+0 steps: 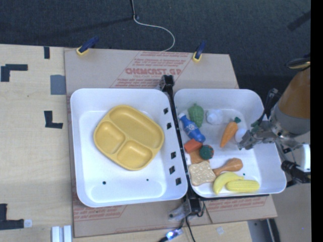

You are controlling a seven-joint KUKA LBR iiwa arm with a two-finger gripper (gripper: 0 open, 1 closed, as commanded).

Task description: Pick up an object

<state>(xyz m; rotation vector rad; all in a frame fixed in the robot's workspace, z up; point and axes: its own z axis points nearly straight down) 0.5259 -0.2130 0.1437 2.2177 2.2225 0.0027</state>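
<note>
Nearest the camera in the right bin point(262, 105), a yellow toy banana point(234, 184) lies along the near wall, with a square tan cracker point(201, 173) just to its left and a tan drumstick-shaped piece point(228, 165) touching the banana's far side. A little farther in, a small dark green ball-shaped toy point(206, 152) sits beside an orange-red piece point(192, 145), both close to the bin's left wall. Farther still, a blue bottle-shaped toy point(192, 128) lies at a slant by that wall, and an orange carrot point(229, 132) with a green top stands tilted near the bin's middle. At the far end rest a green leafy vegetable point(196, 114) and a pale, whitish object point(215, 117) that is hard to make out against the bin. The claw point(246, 140) hangs low over the right part of this bin, just right of the carrot and apart from it; whether its fingers are spread or closed cannot be told, and nothing is seen between them. The arm point(295, 105) enters from the right. In the left bin point(81, 150) a yellow divided plate point(129, 136) lies alone. Both bins sit on a cardboard sheet point(151, 67) clamped to the wooden table point(30, 135).
</note>
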